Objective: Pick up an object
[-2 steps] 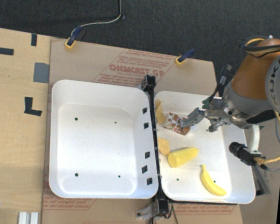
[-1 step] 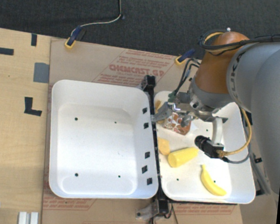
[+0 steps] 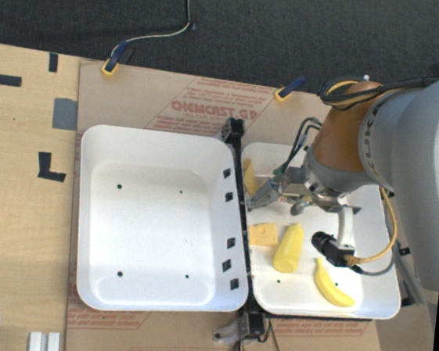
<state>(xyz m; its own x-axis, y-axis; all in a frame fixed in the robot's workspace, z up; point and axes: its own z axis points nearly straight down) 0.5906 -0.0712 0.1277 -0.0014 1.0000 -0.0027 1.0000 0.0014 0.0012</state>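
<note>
In the right bin [image 3: 370, 306] lie several yellow objects: a pale cheese-like block [image 3: 262, 234], a stubby yellow cylinder [image 3: 289, 248], a banana [image 3: 333, 285] near the front, and a thin yellow piece [image 3: 248, 176] against the divider. My gripper [image 3: 279, 202] hangs low over the bin's back left part, just above the block and cylinder. Its fingers [image 3: 260, 196] are spread open, and nothing shows between them. The grey arm with its orange band [image 3: 342, 137] comes in from the right and hides part of the bin's back.
The left bin [image 3: 151, 226] sits beside the right one, split from it by a ridge with black clips [image 3: 231, 243]. Both rest on a cardboard sheet [image 3: 204, 106]. A black cable fitting [image 3: 329, 246] hangs off the wrist above the banana.
</note>
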